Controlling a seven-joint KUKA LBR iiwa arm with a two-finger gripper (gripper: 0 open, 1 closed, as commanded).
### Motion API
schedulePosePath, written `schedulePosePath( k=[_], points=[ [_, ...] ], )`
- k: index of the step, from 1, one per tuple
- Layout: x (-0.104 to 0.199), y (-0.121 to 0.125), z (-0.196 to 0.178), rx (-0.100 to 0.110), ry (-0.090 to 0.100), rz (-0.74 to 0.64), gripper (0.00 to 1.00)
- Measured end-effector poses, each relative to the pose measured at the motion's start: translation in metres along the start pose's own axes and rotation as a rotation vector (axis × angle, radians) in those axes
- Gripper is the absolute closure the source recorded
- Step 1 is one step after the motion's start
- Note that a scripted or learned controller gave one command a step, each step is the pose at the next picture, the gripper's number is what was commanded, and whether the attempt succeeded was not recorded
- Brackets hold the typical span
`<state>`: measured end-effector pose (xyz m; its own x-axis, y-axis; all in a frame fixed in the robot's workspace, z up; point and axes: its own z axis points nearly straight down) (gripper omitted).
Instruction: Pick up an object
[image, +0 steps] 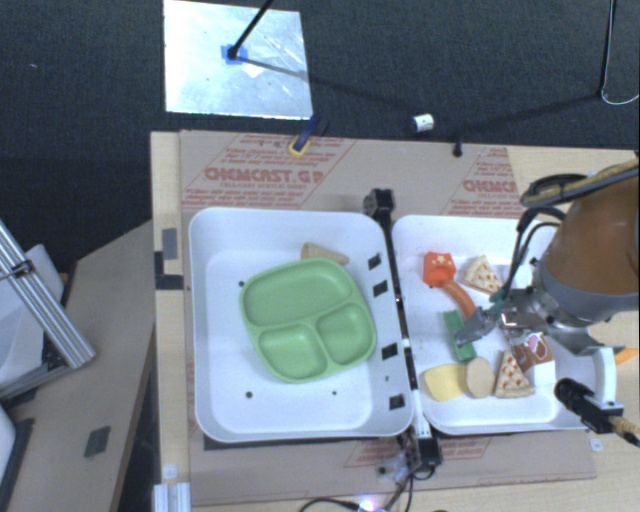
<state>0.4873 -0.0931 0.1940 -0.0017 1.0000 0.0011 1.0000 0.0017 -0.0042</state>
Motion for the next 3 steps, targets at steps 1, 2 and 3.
schedulePosePath(
  k=[1, 2, 3],
  points=[
    [0.003, -0.005, 0.044, -0.001, 0.000, 0.001, 0.00],
    [0.004, 0.000, 0.087, -0.001, 0.000, 0.001, 0.00],
    [0.002, 0.003, 0.106, -0.016, -0.007, 0.002, 0.00]
  ],
)
